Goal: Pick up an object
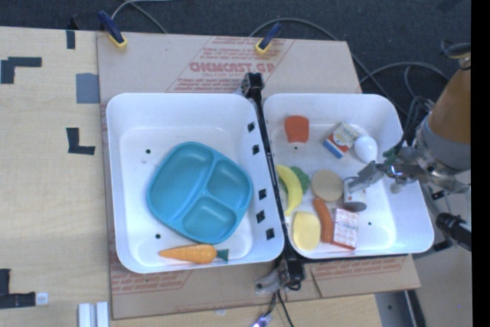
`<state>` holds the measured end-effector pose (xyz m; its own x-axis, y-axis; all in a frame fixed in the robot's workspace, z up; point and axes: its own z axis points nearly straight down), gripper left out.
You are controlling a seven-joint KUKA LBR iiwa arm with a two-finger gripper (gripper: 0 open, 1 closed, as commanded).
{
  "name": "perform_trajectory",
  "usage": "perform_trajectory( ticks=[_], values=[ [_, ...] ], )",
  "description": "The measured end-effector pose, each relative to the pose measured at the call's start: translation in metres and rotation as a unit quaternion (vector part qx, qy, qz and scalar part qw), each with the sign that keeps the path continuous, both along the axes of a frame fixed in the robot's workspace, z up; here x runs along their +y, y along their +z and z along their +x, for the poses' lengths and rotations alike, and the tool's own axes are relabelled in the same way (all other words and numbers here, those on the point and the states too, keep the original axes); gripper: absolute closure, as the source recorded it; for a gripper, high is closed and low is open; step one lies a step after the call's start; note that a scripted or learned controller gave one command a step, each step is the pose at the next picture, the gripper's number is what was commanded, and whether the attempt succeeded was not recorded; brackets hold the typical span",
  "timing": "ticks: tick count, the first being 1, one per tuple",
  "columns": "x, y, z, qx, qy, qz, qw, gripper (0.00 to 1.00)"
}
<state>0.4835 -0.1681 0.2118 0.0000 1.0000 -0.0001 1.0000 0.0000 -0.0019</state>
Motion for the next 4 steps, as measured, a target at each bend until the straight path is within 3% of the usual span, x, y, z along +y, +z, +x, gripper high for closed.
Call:
perform_trajectory(
  ticks=[1,2,3,4],
  values=[
    [0.054,-0.065,-0.001,0.001,0.001,0.0008,1.0000,0.00],
    [0.069,-0.123,0.003,-0.006,0.000,-0.0011,1.0000,0.00],
    [0.070,-0.114,0.004,-0.007,0.001,-0.0012,1.0000,1.00],
    [0.127,-0.027,0.078,-0.001,0.001,0.0001,1.0000,1.00]
  ],
)
